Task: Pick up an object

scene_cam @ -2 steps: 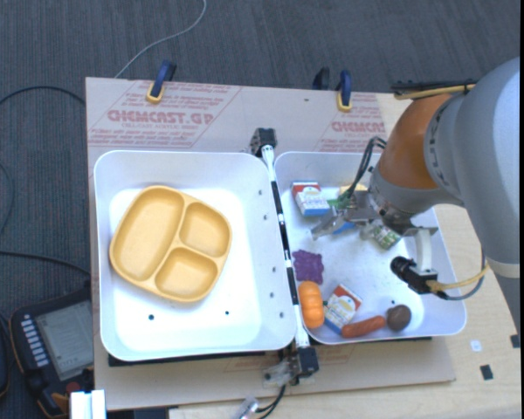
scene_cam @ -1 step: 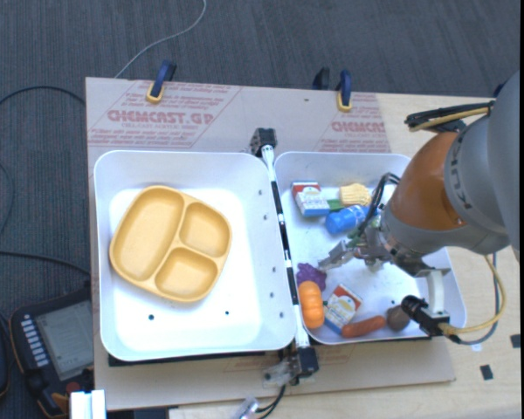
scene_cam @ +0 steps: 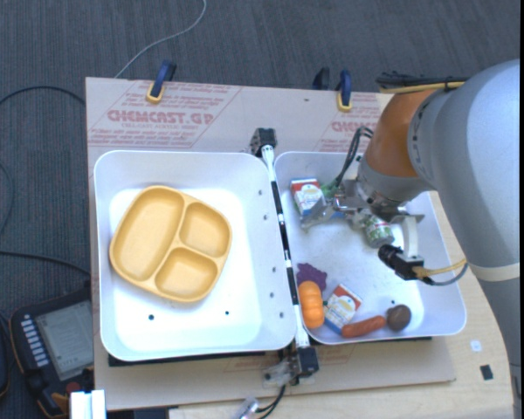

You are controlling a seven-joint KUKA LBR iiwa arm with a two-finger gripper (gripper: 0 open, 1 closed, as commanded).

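My tool (scene_cam: pixel 332 209) sat low in right bin (scene_cam: pixel 445 308); grip state unclear.
Best move, I judged: centre on milk carton (scene_cam: pixel 306 196); descend straight.

One fixed camera looks down aslant on both bins (scene_cam: pixel 105 234).

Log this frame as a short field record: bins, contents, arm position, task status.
left bin: holds a yellow three-compartment plate
right bin: small carton at the far left, purple item, orange carrot, second small carton, red chili, brown round item
arm: reaches in from the right, over the right bin
gripper: low in the right bin's far half, near the first carton
task status: nothing visibly lifted
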